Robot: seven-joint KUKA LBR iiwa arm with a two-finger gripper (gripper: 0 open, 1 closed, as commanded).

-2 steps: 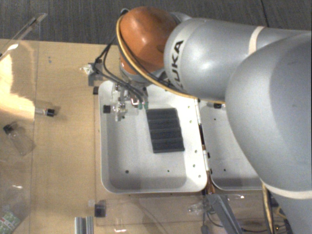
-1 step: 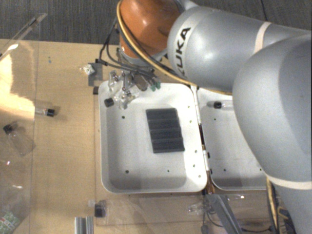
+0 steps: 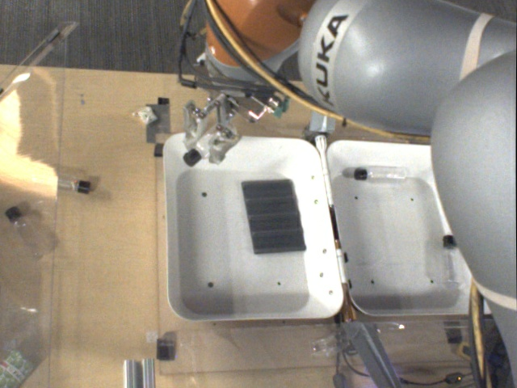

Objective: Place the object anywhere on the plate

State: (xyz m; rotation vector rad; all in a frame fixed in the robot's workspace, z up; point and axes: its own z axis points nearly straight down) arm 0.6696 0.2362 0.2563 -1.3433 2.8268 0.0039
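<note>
Arm [image 3: 388,55], lettered "KUKA". Jaws at left bin [image 3: 182,241] rim, state unclear. Dark ridged plate [image 3: 274,216] inside. Clear tube [image 3: 378,173], right bin [image 3: 404,301].

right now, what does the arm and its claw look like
The arm is bulky, rounded and glossy grey, with KUKA in black letters on one segment and an orange band above the wrist. Thin black and pale cables loop beside the orange part. The claw is small, bare silver metal with dark tips.
</note>
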